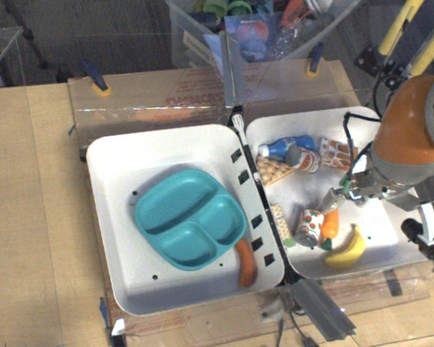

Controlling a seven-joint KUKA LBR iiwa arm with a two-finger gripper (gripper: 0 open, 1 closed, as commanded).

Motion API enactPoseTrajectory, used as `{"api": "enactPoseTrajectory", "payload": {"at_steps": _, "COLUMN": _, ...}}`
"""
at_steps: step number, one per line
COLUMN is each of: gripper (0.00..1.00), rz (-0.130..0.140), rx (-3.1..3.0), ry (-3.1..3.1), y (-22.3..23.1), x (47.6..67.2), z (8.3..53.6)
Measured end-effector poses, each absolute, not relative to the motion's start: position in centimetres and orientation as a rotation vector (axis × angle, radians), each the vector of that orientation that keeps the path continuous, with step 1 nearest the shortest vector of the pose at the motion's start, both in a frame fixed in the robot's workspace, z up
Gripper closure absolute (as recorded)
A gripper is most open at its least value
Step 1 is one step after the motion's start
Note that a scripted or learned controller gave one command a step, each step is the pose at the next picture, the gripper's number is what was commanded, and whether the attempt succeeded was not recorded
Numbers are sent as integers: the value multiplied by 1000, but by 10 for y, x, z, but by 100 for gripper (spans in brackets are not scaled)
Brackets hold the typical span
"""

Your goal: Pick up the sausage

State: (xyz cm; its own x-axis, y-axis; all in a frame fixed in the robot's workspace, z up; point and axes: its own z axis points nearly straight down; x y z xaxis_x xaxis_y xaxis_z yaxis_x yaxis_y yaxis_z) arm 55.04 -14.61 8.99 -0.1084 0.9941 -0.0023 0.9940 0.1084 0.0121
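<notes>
Hard to read at the arm's tip: dark two-finger gripper (pixel 347 190) low over the middle of the right shallow white bin (pixel 365 118), its working end a small dark blur against wrist and cable. Cannot tell whether spread or pressed together, nor whether touching anything. Grey arm with orange band (pixel 405 130) cut off by the right edge and covering that bin's right side.

Partly tucked against the divider: a pale strip-like item (pixel 282 225) with a green patch, kind not clear. Printed packet (pixel 335 153) crumpled, label unreadable.

Counted in the left shallow white bin (pixel 114 218): one teal three-compartment plastic plate (pixel 189 219), lying flat in the middle; one reddish-brown sausage (pixel 246 264), just beside the plate's lower right rim, lying along the divider wall near the front corner, well apart from the gripper.

Counted in the right bin: one blue-and-white bottle (pixel 282 148) on its side near the back; one tan waffle cone (pixel 272 172) just in front of it; the one packet; one small printed can (pixel 308 227); one orange carrot-shaped toy (pixel 329 224) touching the can; one yellow banana (pixel 346 248) near the front wall.

Underneath, a light wooden bench (pixel 30 227) with a cardboard sheet behind the bins, held by two blue clamps (pixel 98 83). Beyond, one clear plastic tub (pixel 261 10) heaped with mixed coloured toys, against a dark background.
</notes>
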Motion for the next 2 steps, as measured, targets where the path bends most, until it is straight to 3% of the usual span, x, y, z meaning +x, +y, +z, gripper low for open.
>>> {"api": "enactPoseTrajectory", "payload": {"at_steps": 1, "gripper": 100, "rz": 11, "rx": 2091, "ry": 2321, "y": -149, "x": 551, "z": 100}}
{"api": "enactPoseTrajectory", "payload": {"at_steps": 2, "gripper": 100, "rz": -1, "rx": 1932, "ry": 2482, "y": -130, "x": 503, "z": 154}}
